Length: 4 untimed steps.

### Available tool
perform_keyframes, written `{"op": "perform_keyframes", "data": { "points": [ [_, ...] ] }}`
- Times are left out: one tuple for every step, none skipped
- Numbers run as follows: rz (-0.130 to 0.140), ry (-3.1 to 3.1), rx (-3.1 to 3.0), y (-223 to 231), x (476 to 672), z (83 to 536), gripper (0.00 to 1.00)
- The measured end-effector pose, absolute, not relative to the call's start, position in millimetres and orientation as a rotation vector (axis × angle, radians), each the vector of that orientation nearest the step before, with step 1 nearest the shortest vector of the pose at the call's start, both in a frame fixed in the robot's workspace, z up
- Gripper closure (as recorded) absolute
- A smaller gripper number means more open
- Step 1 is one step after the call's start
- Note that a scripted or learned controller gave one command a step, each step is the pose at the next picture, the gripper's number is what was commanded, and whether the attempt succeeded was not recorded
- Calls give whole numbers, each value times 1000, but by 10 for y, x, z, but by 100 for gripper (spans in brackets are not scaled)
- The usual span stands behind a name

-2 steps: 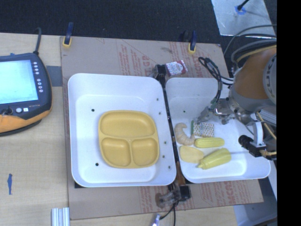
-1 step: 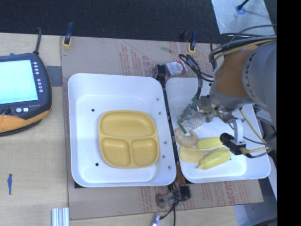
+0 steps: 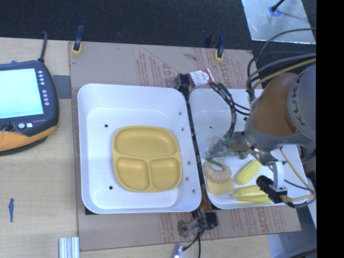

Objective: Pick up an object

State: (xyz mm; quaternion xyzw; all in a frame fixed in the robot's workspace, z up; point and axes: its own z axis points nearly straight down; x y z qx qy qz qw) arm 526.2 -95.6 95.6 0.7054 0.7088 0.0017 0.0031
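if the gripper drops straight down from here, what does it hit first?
Probably the yellow corn cob in the right bin, just under the gripper. Depth is unclear from this slant; the doughnut-shaped toy lies beside it.

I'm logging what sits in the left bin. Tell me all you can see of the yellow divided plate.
The yellow divided plate looks like smooth matte plastic, a rounded rectangle with three compartments: one wide one along the far side and two smaller ones on the near side. It lies flat and upright, slightly turned, about mid-floor in the left white bin, with nothing in its compartments and nothing else touching it.
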Motion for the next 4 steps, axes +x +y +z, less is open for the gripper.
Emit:
{"op": "perform_keyframes", "data": {
  "points": [
    [5, 2218, 2213, -1868, 5789, 960, 0],
    [0, 2227, 2218, -1550, 6218, 925, 0],
    [-1, 2230, 2216, -1558, 6219, 1031, 100],
    [0, 2227, 2217, -1022, 6053, 2027, 100]
  ]
}}
